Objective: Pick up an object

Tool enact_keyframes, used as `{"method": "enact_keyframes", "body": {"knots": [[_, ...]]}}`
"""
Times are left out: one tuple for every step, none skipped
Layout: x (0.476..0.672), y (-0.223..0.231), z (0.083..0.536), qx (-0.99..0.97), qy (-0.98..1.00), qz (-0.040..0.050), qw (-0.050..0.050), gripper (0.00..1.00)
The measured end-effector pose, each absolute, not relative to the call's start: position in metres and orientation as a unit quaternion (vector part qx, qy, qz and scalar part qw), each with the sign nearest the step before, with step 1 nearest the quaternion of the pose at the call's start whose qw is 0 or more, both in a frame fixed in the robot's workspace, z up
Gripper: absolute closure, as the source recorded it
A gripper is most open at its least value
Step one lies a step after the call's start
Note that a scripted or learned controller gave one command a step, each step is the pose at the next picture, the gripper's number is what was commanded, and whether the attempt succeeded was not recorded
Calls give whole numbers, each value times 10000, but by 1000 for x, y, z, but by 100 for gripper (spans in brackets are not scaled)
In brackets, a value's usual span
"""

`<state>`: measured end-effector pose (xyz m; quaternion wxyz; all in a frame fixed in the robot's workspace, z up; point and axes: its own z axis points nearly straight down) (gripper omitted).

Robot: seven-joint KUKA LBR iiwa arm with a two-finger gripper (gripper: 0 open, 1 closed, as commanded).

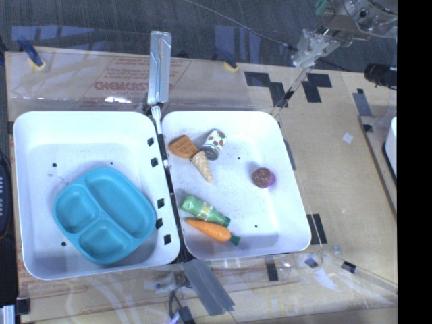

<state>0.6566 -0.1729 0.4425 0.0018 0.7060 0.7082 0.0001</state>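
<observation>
A pale wooden bench (337,181) is lying under clear plastic sheeting, with dark carpet running along the top behind it. Two shallow white bins are sitting side by side on it, meeting at a clipped seam in the middle.

The left bin (40,140) is holding a blue divided tray (104,214) with three compartments, lying flat toward the near side of the bin and turned at a slant.

A flat silver strip (160,66) is standing over the seam at the far edge.

The right bin (283,201) is holding the loose objects. Nearest the seam, a brown cookie-like piece (181,146) is touching the wide end of a waffle cone (203,165), which is pointing toward the near side. A small white cup with red and green dots (215,141) is leaning right against the top of the cone. Below these, a green bottle (204,210) is lying on its side, and an orange carrot (211,231) with a green stub is lying just beside it, closer to the near wall. A round dark-red berry (263,177) is sitting alone, well apart from the others, toward the right wall.

The gripper (307,52) is hanging at the top right, beyond the far corner of the right bin and clear of every object. It is blurred, so how its fingers are standing cannot be told; nothing is showing between them.
</observation>
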Motion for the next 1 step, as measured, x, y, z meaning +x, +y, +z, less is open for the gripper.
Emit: {"method": "enact_keyframes", "body": {"knots": [[658, -169, 454, 7020, 7122, 15, 31, 100]]}}
